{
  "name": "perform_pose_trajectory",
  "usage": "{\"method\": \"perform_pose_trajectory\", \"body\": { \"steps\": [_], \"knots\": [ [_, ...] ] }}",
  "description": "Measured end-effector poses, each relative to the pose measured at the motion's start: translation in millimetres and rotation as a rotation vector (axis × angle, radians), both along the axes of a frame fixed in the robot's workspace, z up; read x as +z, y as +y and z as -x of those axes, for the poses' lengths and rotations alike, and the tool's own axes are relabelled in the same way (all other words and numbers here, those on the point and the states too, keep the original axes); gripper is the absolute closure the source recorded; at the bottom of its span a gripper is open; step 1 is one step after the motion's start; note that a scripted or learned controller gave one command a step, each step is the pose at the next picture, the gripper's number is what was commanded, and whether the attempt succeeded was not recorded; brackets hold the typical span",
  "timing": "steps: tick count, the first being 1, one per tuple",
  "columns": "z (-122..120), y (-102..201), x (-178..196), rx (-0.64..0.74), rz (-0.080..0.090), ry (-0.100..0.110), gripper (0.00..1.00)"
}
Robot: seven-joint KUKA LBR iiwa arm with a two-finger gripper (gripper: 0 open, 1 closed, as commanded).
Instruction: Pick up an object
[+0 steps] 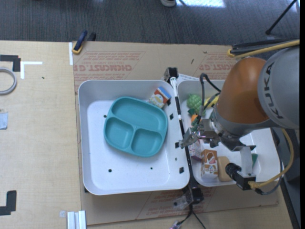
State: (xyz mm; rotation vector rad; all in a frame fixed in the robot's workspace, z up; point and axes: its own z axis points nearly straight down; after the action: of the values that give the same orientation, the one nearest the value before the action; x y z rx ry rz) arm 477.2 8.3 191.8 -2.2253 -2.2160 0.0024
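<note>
In the left bin [90, 175], a teal divided plate [136, 127] lies flat near the middle; a small printed packet [159, 98] sits just beyond its far right corner, against the wall shared with the right bin [271, 149]. Black clips [183, 142] stand along that shared wall. Right bin: a green knobbly toy [194, 101] at the far left; a small carton with a picture label [209, 162] near the front, a tan block [224, 168] touching its right side. The arm [248, 97] overhangs this bin and hides much of its floor. Gripper [202, 133] low near the shared wall, just beyond the carton; nothing seen held. Cannot tell how they are set. Cardboard covers the worktop [38, 142].
</note>
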Motion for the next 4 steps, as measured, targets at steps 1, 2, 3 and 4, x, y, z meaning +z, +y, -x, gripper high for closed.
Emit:
{"method": "perform_pose_trajectory", "body": {
  "steps": [1,2,3,4],
  "knots": [
    [0,-19,0,0.000,0.000,0.000,0.00],
    [-72,-14,0,0.004,0.001,-0.002,0.00],
    [-72,-14,0,0.004,0.001,-0.001,0.00],
    [-72,-14,0,0.004,0.001,-0.001,0.00]
  ]
}}
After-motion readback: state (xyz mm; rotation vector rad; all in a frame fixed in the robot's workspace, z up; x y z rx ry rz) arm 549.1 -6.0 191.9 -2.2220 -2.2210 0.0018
